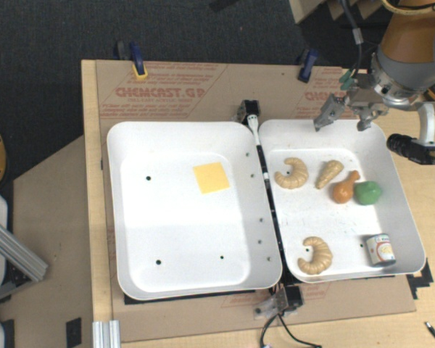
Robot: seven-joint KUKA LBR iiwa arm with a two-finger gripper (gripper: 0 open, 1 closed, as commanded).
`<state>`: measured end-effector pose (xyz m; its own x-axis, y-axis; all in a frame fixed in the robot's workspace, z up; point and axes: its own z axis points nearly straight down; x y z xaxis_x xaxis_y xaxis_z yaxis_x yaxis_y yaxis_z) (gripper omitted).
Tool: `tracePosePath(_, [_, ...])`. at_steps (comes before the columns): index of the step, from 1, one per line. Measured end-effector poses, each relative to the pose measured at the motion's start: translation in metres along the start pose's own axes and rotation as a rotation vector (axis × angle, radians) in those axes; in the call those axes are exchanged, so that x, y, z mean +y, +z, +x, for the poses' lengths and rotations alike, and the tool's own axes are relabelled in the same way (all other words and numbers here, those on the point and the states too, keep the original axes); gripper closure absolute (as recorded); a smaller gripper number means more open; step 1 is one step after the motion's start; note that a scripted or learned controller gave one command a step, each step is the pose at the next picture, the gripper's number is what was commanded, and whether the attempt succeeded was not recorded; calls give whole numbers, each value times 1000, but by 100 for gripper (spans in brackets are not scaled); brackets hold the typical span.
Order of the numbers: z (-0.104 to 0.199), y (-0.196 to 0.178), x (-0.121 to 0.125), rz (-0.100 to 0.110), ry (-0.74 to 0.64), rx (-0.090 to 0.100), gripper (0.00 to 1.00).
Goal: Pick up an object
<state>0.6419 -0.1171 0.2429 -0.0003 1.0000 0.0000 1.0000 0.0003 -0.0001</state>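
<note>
Camera view: two-finger gripper (344,120) hovers over the far rim of the right shallow white bin (404,227), fingers spread wide, holding nothing. Step looks like pre-grasp approach, no target committed. Candidates all sit in that bin: tan croissant-shaped pastry (292,172) and beige cone-shaped piece (329,172) nearest, orange drumstick-like toy (344,188) touching a green round toy (367,192), second croissant (316,254) and small can (381,249) at the near side. Left white bin (127,216) holds a flat yellow square (211,177). Next: move inward, descend over one item, close.
</note>
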Motion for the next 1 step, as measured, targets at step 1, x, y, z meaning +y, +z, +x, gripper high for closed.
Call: tracePosePath(1, [-39,134,23,8,3,0,0])
